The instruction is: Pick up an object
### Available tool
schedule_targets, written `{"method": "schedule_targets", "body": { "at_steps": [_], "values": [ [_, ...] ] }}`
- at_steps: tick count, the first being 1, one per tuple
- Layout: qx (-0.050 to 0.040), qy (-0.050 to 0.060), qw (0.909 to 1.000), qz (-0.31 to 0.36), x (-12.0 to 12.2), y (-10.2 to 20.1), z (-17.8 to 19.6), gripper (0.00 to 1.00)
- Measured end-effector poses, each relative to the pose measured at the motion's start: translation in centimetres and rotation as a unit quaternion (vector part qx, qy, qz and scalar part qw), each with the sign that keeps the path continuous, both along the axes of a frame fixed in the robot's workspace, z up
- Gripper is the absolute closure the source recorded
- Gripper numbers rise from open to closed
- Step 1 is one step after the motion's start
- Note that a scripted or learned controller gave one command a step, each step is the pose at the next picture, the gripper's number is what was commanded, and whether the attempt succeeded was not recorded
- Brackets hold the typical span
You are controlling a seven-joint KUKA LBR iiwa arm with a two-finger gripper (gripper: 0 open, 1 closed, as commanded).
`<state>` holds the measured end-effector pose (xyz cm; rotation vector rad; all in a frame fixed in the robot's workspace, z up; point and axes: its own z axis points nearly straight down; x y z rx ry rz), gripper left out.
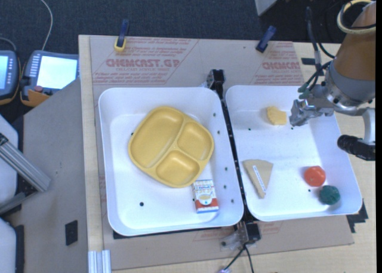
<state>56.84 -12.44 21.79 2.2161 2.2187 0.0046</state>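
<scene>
In the right bin (286,146) lie a small yellow chunk (276,116) at the back, a tan wedge (258,176) near the front left, a red ball (314,175) and a dark green ball (329,195) at the front right. My gripper (298,115) hangs over the back of this bin, just right of the yellow chunk and close to it. I see nothing held in it. The grey wrist with its orange band rises behind it to the right.
The left bin (113,146) holds a yellow divided plate (172,145) and a small orange-and-white carton (205,196) near its front rim. A black clamp (215,78) sits between the bins at the back. Both bins rest on a cardboard sheet.
</scene>
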Motion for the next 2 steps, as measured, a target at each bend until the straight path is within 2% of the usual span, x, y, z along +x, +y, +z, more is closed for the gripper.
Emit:
{"method": "schedule_targets", "body": {
  "at_steps": [1,2],
  "values": [
    [0.0002,0.000,1.0000,0.000,0.1,0.0,3.4,1.00],
    [0.0008,0.002,1.0000,0.002,1.8,5.6,2.4,1.00]
  ]
}}
